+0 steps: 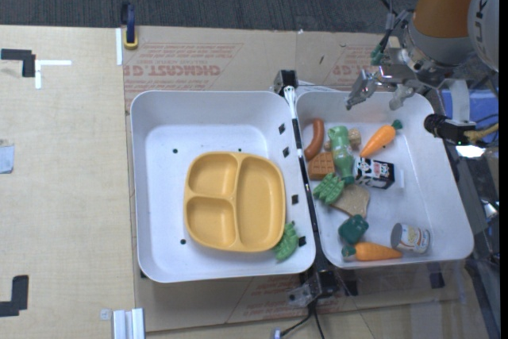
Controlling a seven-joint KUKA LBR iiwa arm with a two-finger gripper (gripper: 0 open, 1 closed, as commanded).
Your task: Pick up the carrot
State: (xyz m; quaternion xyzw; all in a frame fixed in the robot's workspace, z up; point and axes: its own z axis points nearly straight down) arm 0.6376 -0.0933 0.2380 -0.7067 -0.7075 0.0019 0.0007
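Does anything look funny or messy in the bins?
A little. In the right bin the toy food lies jumbled together, with two carrots: one near the top, one at the bottom. A green leafy toy sits beside the yellow plate in the left bin, not on it.

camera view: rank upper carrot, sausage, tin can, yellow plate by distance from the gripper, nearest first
From the gripper, above the right bin's far edge:
1. Upper carrot, just below it, far right of that bin.
2. Sausage, along the bin's left wall.
3. Tin can, near right corner of the bin.
4. Yellow plate, in the left bin.
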